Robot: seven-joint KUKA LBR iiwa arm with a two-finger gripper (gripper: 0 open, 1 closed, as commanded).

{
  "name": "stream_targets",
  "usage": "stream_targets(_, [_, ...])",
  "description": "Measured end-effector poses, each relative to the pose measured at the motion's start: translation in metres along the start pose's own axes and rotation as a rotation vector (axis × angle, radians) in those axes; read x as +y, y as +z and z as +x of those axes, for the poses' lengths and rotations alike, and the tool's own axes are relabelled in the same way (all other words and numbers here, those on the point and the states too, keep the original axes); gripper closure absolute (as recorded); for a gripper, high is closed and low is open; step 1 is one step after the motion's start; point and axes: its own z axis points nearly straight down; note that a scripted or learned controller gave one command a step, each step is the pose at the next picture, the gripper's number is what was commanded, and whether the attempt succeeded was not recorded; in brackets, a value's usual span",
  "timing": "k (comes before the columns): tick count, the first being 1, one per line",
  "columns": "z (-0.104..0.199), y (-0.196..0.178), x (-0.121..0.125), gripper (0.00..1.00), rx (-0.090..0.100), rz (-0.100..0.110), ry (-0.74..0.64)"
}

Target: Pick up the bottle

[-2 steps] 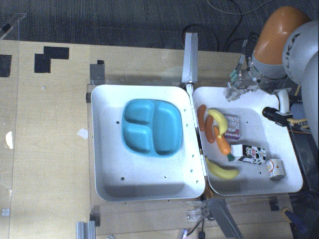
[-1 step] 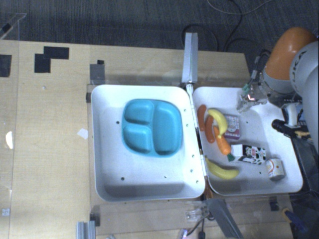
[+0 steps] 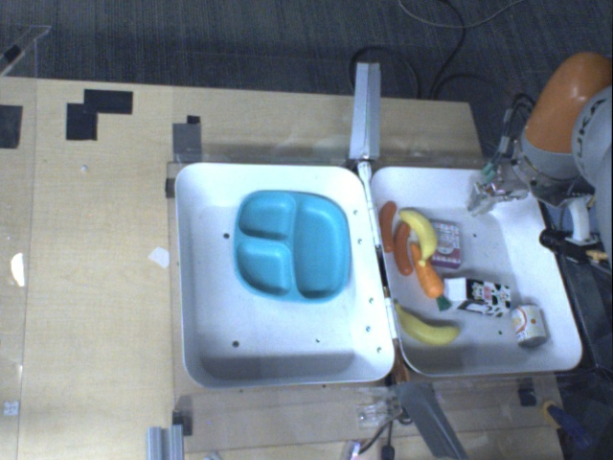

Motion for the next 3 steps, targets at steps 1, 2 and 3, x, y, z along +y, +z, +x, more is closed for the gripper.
stream_targets(1, [0.001,-0.014,0.004,1.0,-0.004,-0.008,-0.005])
stream_targets(2, [0.001,0.0,0.0,1.0,0.0,0.001,-0.044])
stream_targets(3, [0.002,-0.014,0.004,1.0,-0.004,-0.008,-0.048])
